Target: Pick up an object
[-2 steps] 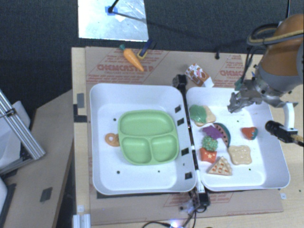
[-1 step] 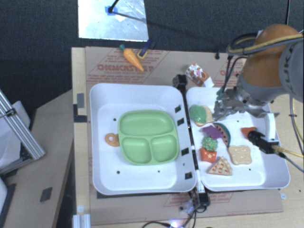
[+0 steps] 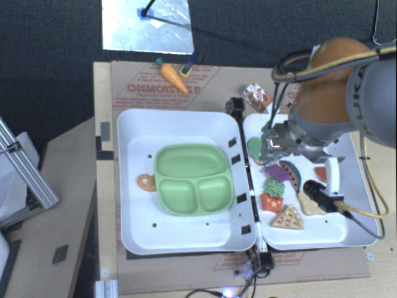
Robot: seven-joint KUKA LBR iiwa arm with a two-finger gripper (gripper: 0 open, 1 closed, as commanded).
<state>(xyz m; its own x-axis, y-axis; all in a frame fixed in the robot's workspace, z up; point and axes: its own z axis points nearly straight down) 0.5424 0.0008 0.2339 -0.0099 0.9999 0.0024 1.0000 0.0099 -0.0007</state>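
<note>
Claw (image 3: 271,146), finger state indeterminate, hangs over the right bin (image 3: 347,231) near its left wall, toys (image 3: 273,194) just below, clear floor rightward.

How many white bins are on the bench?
2. The left bin holds a green tray; the right bin holds small toy foods under the arm.

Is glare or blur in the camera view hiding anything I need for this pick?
Camera view: light is even and soft; the white bins look bright but keep their edges. The silver sheet at top shows patchy glare. The green tray and pizza slice are fairly sharp. The arm is softer, and the gripper reads as a cluttered blur, shading the toys beneath.
</note>
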